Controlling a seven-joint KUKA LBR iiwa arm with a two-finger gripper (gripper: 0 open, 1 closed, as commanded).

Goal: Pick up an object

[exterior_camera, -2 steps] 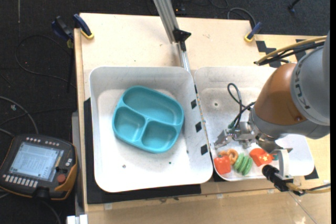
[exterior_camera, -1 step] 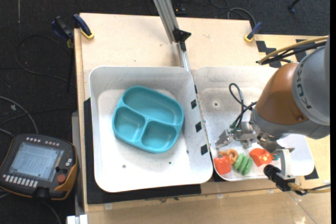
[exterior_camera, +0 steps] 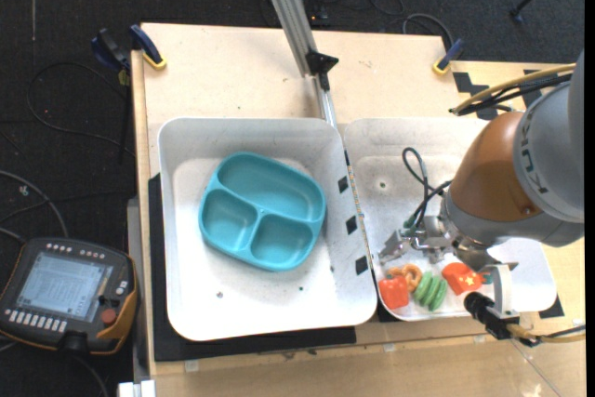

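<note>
**Robot arm reaching into the right bin above small toy foods**

A grey arm (exterior_camera: 548, 172) with an orange band (exterior_camera: 488, 177) is reaching in from the right and bending down over the right white bin (exterior_camera: 372, 149). Its gripper (exterior_camera: 414, 242) is hanging low at the near end of that bin; whether it is open, closed or gripping anything cannot be told. Just below it, small objects are lying close together on the bin floor: a red piece (exterior_camera: 395, 292), an orange ring-like piece (exterior_camera: 405, 272), a green ridged piece (exterior_camera: 429, 291) and a red-orange piece (exterior_camera: 459, 277). The left white bin (exterior_camera: 186, 293) is holding a teal plate with three compartments (exterior_camera: 263, 211), lying flat near its middle. Dark letters are showing on the arm's grey casing, too cropped to read. A handheld control pendant (exterior_camera: 63, 295) is lying on the floor to the left.
</note>
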